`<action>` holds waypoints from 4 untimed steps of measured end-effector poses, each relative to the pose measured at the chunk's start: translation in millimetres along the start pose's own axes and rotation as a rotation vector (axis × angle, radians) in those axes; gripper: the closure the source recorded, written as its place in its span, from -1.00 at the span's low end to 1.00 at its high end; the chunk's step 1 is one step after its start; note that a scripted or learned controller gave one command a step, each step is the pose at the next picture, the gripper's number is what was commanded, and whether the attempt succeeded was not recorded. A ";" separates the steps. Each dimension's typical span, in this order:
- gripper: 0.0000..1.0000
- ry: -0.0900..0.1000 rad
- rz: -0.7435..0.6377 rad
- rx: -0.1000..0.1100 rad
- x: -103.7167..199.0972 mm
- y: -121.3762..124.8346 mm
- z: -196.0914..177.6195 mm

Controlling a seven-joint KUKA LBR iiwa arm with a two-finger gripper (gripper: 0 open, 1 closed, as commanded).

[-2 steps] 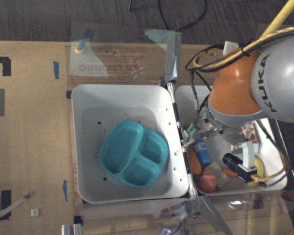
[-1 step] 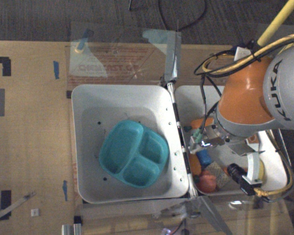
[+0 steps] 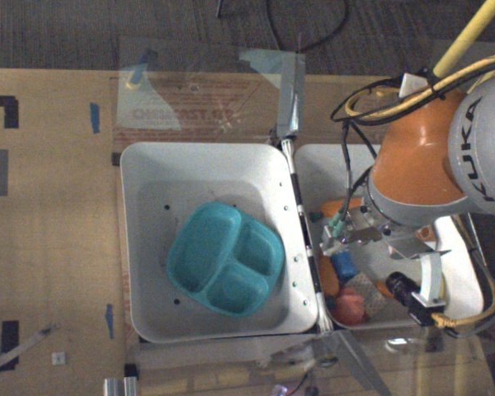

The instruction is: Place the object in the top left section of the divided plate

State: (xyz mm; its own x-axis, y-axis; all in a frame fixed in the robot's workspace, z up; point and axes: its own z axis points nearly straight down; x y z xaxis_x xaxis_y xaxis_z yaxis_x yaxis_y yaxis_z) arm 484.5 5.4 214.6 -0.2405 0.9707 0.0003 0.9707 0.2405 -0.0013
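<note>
The teal divided plate (image 3: 225, 258) lies bare in the left bin (image 3: 148, 180), so placing remains, while the gripper (image 3: 340, 239) hangs low over the right bin's (image 3: 313, 167) jumbled objects (image 3: 346, 291), seemingly mid-pick, though I cannot tell whether it grips anything.

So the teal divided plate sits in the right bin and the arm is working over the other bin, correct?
Not quite. The camera view shows the teal divided plate in the left bin, not the right one. The arm is working over the other bin, the right bin, where several small objects lie.
</note>
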 end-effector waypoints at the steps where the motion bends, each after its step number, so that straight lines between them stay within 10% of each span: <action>1: 1.00 -0.001 0.002 -0.003 -1.5 0.8 -9.6; 2: 1.00 0.001 0.212 0.003 -60.6 -21.0 22.1; 3: 1.00 -0.001 0.684 0.001 -14.1 -9.0 31.0; 4: 1.00 -0.001 0.710 0.001 9.4 -3.1 -0.6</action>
State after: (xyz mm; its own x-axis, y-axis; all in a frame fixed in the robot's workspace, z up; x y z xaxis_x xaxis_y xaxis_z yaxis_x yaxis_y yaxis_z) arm 479.2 13.8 215.2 0.4505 0.8928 -0.0016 0.8928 -0.4505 -0.0015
